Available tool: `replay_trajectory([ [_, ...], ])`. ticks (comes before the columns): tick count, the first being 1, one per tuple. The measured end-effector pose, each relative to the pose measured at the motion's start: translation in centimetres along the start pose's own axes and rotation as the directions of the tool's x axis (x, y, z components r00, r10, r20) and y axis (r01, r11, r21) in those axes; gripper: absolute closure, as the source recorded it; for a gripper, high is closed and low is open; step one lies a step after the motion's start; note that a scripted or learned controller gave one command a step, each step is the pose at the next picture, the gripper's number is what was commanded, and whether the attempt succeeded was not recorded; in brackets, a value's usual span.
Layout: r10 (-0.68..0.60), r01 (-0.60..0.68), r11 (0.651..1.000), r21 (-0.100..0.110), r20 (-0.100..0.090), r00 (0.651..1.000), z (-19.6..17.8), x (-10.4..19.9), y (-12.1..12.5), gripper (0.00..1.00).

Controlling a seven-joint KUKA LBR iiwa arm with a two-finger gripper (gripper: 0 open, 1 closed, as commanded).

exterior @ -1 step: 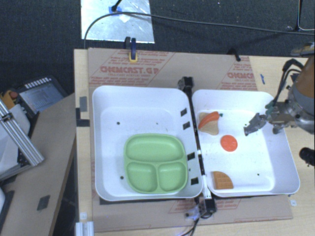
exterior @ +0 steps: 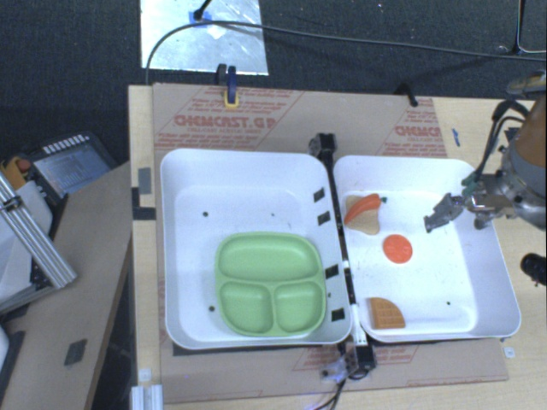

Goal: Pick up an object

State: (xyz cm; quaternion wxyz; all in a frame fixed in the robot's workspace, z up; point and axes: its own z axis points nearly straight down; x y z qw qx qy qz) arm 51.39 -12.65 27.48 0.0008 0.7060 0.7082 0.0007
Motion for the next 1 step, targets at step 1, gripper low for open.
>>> replay_trajectory([
  [1,0.001,-0.001,1.0,0.005,-0.001,1.0,5.29,1.07,-0.13,0.0],
])
